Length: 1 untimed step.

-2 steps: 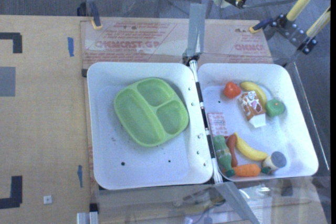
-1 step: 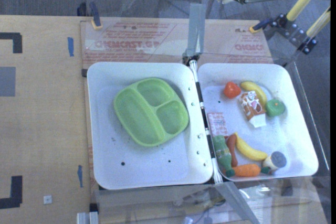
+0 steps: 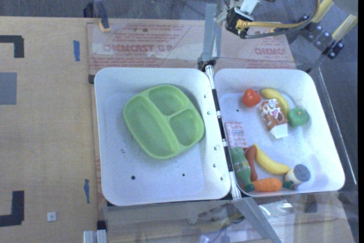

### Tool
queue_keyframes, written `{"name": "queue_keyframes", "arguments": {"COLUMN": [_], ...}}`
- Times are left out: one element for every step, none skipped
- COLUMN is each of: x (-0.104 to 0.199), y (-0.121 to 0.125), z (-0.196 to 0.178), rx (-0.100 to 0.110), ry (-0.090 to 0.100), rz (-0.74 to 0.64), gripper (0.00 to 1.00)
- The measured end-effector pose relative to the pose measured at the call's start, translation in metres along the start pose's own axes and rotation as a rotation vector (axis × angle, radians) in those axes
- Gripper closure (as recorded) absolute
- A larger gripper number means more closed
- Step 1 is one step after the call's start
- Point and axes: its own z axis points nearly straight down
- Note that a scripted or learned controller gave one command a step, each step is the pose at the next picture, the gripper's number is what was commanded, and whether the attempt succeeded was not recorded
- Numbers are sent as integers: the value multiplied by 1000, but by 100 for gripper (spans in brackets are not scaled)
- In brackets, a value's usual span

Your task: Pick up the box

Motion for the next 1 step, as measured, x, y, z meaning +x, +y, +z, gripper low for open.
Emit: {"name": "queue_keyframes", "arguments": {"x": [77], "y": [-17], "z": [1], "rx": [-3], "ry": [2], "rz": [-57], "gripper": [100]}}
